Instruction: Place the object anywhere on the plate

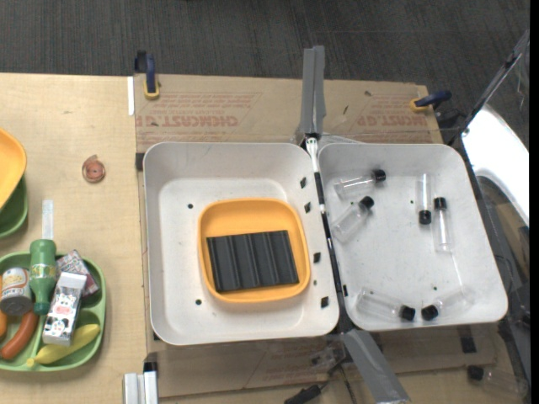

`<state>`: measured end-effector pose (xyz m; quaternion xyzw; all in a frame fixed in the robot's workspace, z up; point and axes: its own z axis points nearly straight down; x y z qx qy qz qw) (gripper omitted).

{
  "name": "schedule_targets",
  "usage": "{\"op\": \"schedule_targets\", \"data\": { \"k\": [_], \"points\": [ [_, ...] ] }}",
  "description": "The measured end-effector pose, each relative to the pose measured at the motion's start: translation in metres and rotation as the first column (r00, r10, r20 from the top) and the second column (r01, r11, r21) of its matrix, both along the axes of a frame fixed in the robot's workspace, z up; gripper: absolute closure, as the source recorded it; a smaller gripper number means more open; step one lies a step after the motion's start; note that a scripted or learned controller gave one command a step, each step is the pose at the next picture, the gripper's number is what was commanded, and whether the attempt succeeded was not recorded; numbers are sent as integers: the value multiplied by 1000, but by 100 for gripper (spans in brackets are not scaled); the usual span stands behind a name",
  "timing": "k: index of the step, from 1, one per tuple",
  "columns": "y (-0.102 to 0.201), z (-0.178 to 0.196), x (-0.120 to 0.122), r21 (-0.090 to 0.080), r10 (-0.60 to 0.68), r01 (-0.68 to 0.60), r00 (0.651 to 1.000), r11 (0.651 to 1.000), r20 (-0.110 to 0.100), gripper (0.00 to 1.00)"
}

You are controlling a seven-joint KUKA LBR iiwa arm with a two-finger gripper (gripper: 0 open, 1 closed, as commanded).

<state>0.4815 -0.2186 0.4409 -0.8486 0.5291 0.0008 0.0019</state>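
Vials (354, 183): scattered in right bin (396, 259), long axes mixed.
Plate (253, 213): set leftward, across the bin divide.
Jaw state: cannot be told.

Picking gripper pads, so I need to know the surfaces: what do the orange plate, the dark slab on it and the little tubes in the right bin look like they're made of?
Orange plate: likely moulded plastic, smooth, faint sheen, rounded rim.
Dark slab: matte, ribbed in parallel strips; possibly rubber or plastic, can't tell.
Tubes: clear glass or plastic, see-through with black caps.
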Motion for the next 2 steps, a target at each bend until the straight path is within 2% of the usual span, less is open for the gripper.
{"op": "schedule_targets", "data": {
  "k": [1,2],
  "points": [
    [7,0,-2,1,90,-90,996,996,-1,0],
    [7,0,-2,-1,507,-507,862,862,3,0]
  ]
}}
